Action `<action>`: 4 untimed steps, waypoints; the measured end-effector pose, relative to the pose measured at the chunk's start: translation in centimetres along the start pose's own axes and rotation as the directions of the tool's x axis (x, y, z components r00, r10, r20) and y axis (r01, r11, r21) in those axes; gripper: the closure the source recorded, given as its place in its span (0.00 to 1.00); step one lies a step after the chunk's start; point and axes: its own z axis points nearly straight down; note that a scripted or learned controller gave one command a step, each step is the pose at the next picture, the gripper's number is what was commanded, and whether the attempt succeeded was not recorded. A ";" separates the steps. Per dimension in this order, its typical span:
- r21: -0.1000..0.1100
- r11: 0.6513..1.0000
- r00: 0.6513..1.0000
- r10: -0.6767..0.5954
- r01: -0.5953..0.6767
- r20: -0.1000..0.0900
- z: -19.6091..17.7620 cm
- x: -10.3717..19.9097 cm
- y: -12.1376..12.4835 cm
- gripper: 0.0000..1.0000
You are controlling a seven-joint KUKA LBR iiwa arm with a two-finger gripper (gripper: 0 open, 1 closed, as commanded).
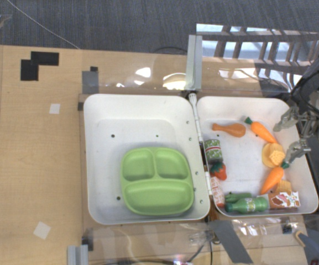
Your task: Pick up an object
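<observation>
Green plate (157, 181), white bins (101, 126), orange carrots (260, 130), green bottle (247, 204).

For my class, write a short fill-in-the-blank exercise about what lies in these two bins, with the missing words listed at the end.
1. The green divided plate lies in the ______ bin.
2. The plate has ______ compartments.
3. The green bottle lies near the front wall of the ______ bin.
4. The two toy carrots are ______ in colour.

Missing words: left; three; right; orange
</observation>
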 end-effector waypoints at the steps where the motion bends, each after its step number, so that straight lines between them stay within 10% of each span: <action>1: 0.004 1.000 1.000 0.005 -0.005 0.010 14.2 -4.0 -1.1 0.00; 2: 0.005 1.000 1.000 -0.003 0.003 0.020 12.8 -4.4 -0.9 1.00; 3: 0.006 0.912 0.912 -0.410 0.410 0.008 14.0 4.5 -0.4 1.00; 4: 0.009 0.965 0.965 -0.263 0.262 0.015 -3.6 2.9 2.7 1.00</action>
